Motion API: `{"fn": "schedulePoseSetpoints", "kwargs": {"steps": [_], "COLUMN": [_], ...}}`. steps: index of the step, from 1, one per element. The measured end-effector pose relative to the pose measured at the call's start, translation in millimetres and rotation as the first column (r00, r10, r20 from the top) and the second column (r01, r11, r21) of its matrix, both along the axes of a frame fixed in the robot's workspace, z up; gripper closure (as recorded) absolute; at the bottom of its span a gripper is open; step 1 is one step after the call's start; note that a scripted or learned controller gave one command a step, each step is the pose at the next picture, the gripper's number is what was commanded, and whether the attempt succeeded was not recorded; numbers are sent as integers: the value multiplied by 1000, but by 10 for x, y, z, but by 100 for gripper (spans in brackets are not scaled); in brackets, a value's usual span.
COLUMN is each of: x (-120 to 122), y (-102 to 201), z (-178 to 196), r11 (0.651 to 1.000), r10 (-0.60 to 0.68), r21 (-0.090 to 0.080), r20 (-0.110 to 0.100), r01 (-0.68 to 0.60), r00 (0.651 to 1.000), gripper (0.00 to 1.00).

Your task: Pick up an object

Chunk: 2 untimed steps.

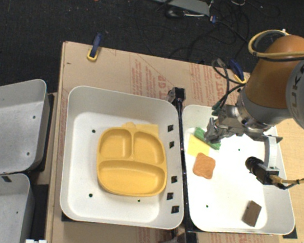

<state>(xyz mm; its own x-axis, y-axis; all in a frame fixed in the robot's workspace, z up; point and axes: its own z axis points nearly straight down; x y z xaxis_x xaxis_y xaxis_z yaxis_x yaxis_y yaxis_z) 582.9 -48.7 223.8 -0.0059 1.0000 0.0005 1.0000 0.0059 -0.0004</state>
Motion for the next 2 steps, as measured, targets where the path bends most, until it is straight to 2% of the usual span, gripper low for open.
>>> {"fn": "schedulePoseSetpoints", "kwargs": {"steps": [1, 2], "x": [-116, -263], "y": [548, 1072], "z": [-88, 51], "r11": [1000, 1000], "r10": [0, 2], "r21": [0, 1], "r20": [-2, 0], "r01": [0, -2], "r00": [1000, 1000], "gripper": [100, 100]}}
